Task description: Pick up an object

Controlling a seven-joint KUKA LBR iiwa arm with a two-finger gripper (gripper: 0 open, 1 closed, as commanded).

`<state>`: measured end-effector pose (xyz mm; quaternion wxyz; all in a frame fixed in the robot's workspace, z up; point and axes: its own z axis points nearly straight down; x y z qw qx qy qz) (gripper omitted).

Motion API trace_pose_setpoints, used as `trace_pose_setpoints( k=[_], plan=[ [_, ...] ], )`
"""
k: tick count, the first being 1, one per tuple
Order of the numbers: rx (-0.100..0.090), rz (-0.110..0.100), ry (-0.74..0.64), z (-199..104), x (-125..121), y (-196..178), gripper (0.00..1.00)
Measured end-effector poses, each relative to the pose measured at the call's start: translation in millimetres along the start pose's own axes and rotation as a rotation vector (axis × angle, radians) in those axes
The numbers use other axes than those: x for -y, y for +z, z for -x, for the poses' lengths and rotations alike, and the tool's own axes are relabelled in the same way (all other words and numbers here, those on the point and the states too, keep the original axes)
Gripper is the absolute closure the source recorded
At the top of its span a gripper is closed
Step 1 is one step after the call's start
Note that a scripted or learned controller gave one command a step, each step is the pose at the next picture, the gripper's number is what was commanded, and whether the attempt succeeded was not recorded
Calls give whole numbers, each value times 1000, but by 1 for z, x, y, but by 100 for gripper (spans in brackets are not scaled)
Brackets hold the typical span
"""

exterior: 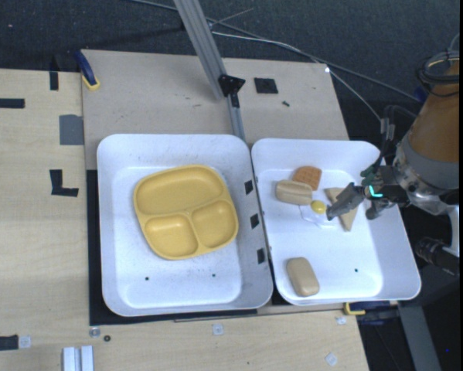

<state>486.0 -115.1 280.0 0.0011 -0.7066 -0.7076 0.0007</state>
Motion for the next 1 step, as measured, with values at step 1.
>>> trace_pose_setpoints(
  k=[1],
  plan=[
    [0,1,0,0,0,-1,0]
  ],
)
